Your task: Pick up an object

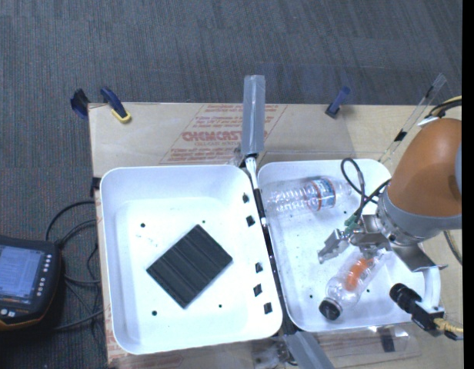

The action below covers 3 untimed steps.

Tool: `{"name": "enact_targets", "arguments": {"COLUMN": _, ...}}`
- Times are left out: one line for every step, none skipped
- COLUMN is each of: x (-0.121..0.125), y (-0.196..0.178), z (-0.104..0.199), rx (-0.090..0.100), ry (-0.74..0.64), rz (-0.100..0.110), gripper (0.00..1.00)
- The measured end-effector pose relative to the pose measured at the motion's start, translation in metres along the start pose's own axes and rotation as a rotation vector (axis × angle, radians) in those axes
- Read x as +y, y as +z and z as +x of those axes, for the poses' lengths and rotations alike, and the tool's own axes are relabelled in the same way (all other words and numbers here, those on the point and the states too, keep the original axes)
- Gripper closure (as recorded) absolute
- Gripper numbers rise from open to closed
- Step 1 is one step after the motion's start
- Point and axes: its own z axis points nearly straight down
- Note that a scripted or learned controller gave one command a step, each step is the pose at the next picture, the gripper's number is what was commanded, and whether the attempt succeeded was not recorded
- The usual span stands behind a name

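A clear plastic bottle with orange inside and a black cap lies tilted in the right bin, near its front. My gripper hangs over that bottle's upper end. It is open, with one finger out to the left and the other toward the right, and nothing is gripped between them. A second clear bottle with a blue and red label lies on its side at the back of the same bin. In the left bin a black ribbed pad lies flat.
A raised divider with small black clips separates the two bins. An upright grey post stands behind it. Black cables loop from the wrist over the right bin. A handheld pendant sits left of the bench.
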Motion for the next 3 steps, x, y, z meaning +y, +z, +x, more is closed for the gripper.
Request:
{"name": "enact_targets", "arguments": {"x": 0.015, "y": 0.075, "z": -0.052, "rx": 0.001, "ry": -0.006, "rz": -0.003, "gripper": 0.00}}
{"name": "enact_targets", "arguments": {"x": 0.108, "y": -0.048, "z": 0.012, "rx": -0.002, "ry": -0.125, "rz": -0.004, "gripper": 0.00}}
{"name": "enact_targets", "arguments": {"x": 0.154, "y": -0.027, "z": -0.012, "rx": -0.003, "ry": -0.170, "rz": -0.004, "gripper": 0.00}}
